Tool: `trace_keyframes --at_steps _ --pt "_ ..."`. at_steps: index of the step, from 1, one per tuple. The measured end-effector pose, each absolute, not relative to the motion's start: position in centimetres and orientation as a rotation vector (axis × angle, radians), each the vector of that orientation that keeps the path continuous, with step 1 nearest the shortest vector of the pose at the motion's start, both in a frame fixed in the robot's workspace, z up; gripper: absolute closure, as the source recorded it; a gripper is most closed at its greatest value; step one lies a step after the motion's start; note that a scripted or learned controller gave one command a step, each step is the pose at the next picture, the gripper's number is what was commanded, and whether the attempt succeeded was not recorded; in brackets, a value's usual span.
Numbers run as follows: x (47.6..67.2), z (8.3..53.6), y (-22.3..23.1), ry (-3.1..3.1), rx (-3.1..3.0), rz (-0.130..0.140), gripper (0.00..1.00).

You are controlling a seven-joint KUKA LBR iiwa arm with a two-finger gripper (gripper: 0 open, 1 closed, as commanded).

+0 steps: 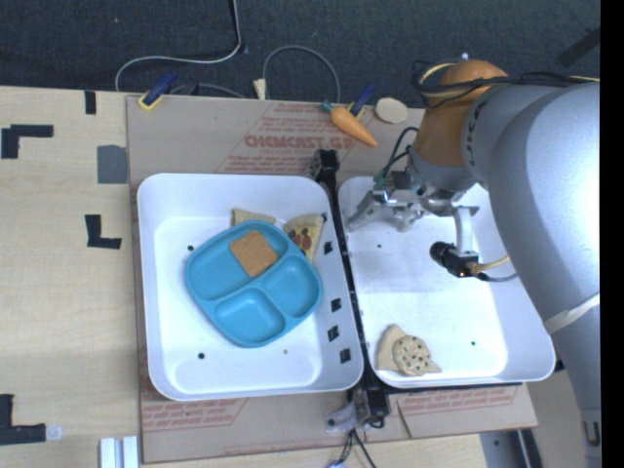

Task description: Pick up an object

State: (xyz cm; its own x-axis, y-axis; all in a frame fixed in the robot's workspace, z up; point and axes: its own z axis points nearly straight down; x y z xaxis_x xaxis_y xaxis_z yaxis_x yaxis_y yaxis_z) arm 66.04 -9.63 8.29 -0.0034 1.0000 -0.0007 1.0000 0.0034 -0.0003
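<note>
Two shallow white bins sit side by side on a worktop [58,261] of pale wood, seen from above at a slant. The left bin [156,291] holds a blue divided plate [255,289] at centre frame, with a brown square of toast [254,253] in its upper section. A pizza slice [306,232] peeks out from behind the plate's upper right edge. The right bin [487,330] has a cookie [406,353] near its bottom left corner. A grey arm [546,193] with an orange band fills the right of the frame, and its hand [390,203] hangs low over the upper left part of the right bin, well apart from the cookie. The hand is partly hidden, so I cannot tell how far it is open; nothing seems held. A toy carrot [351,125] lies above the bins on brown cardboard.
</note>
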Motion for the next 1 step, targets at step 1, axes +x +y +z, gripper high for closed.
trace_keyframes --at_steps 1 --pt "66.85 8.86 -10.27 2.224 2.219 0.0 0.0"
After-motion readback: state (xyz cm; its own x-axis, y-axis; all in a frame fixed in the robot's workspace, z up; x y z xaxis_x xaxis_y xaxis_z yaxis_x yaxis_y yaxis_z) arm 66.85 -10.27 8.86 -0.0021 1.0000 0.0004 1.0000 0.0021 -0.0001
